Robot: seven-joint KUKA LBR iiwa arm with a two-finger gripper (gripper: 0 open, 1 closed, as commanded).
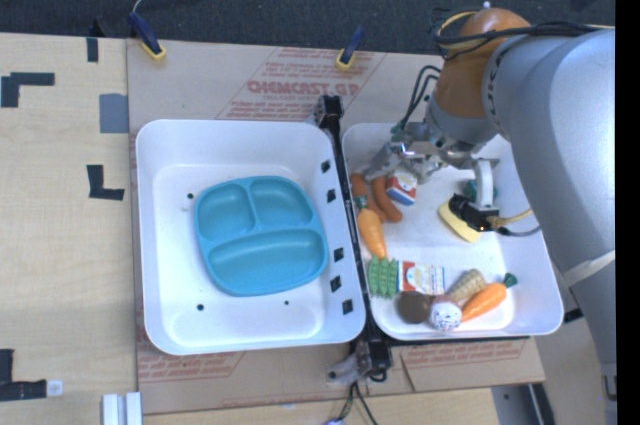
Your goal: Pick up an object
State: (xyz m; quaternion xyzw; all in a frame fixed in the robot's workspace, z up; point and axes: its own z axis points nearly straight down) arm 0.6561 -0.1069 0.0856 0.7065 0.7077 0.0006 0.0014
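Gripper [405,158] seen low in right bin [520,313], over hot dog [385,196]; finger state can't be told; hot dog's long axis runs far-left to near-right.

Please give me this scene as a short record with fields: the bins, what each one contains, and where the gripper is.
left bin: holds a blue divided plate
right bin: holds toy food, including two carrots, a small carton, a yellow piece
gripper: low over the right bin's far left part, by the toy food there
arm: reaches in from the right
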